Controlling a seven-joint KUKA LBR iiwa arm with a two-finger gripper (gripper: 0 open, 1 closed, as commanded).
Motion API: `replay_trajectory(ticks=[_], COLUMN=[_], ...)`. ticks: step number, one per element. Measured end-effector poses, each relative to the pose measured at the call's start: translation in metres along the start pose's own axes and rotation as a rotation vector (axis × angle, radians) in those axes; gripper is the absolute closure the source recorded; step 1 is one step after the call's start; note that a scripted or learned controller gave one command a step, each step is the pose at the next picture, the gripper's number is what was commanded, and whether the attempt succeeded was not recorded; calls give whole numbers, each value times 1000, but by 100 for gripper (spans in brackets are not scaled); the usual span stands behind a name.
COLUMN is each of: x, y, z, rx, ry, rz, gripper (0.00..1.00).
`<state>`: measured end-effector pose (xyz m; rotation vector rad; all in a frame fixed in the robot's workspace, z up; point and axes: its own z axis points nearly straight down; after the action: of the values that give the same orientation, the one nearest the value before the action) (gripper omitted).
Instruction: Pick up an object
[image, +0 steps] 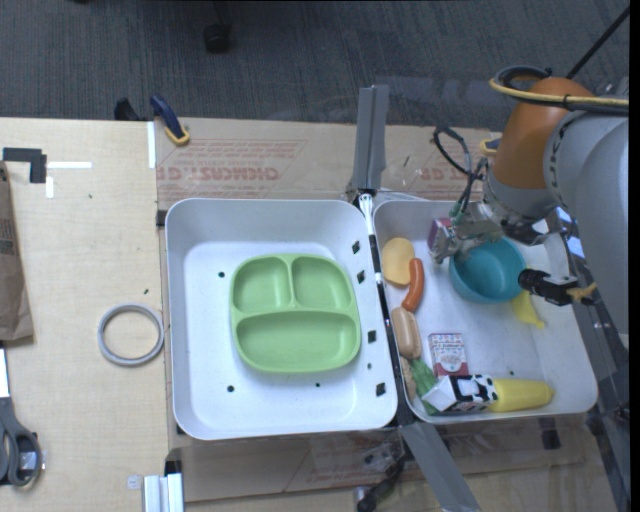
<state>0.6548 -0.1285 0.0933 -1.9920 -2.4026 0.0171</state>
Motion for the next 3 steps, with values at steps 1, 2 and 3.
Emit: replay_trajectory(ticks=[1,2,3], x=[89,50,-11], y=[18,-1,0], z=[-97,-97,-49], rx=[-18,-19,-21], ry=[-10,-7,-5], rz=[-31,375,479], gripper=[100,100,100])
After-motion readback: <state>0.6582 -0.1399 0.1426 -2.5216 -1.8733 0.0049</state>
